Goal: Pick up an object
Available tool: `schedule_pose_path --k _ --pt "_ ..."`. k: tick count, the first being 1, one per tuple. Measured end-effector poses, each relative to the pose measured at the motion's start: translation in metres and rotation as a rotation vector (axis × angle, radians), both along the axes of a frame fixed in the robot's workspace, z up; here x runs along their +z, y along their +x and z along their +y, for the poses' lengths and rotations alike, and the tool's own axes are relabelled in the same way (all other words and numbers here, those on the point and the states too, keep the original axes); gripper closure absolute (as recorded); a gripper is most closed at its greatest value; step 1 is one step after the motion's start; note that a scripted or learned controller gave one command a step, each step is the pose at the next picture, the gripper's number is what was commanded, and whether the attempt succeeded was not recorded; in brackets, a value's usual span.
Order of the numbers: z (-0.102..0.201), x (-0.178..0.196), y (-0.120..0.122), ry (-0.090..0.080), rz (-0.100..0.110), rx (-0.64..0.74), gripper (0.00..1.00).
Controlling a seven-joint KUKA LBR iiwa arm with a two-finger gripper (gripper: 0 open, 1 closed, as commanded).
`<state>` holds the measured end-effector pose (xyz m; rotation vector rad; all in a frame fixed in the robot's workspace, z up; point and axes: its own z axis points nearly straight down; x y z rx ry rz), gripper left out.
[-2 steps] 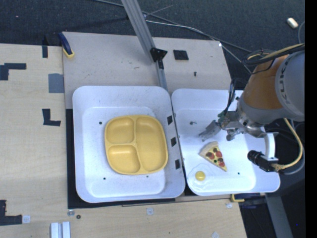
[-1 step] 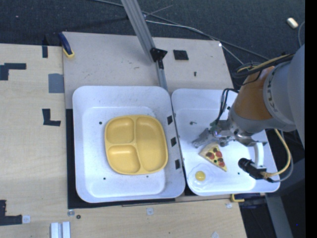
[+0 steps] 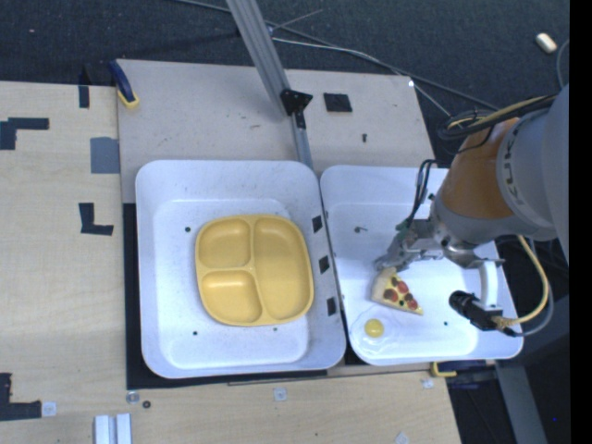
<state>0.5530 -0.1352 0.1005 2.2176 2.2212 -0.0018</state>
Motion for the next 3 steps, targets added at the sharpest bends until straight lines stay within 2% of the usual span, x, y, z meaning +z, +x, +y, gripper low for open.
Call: schedule_pose_path --k 1,3 --pt "0.009 0.046 0.001 0.003 0.001 0.0 1.0" --pt "-0.004 0.137 0.004 0.001 -0.002 -0.001 1.0"
